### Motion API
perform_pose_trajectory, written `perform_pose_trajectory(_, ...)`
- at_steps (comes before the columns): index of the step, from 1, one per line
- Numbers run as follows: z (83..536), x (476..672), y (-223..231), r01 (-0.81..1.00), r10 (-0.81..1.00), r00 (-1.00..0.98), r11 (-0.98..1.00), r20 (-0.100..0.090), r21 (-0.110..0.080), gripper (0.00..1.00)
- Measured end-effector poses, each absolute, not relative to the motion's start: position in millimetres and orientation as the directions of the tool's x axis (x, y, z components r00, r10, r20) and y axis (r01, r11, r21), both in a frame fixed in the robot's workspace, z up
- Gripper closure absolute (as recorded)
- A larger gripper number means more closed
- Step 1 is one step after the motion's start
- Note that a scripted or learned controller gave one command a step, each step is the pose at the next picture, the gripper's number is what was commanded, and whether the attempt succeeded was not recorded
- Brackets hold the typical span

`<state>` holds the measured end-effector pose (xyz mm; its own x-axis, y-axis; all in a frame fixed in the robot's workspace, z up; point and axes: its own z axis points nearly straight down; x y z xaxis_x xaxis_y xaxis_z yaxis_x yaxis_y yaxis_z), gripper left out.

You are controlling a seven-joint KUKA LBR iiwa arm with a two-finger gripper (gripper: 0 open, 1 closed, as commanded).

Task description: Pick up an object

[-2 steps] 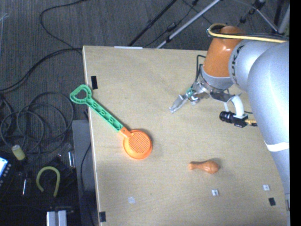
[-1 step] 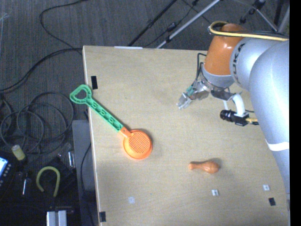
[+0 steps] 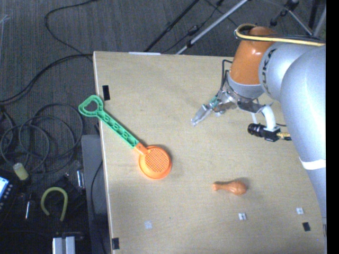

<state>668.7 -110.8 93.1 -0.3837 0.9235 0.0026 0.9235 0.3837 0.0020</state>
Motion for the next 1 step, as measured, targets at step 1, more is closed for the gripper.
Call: perform_pose_trajectory(1,84.0,668.6,-108.2,0.534,0.534,-0.845,0.845,0.000,0.002,0.00)
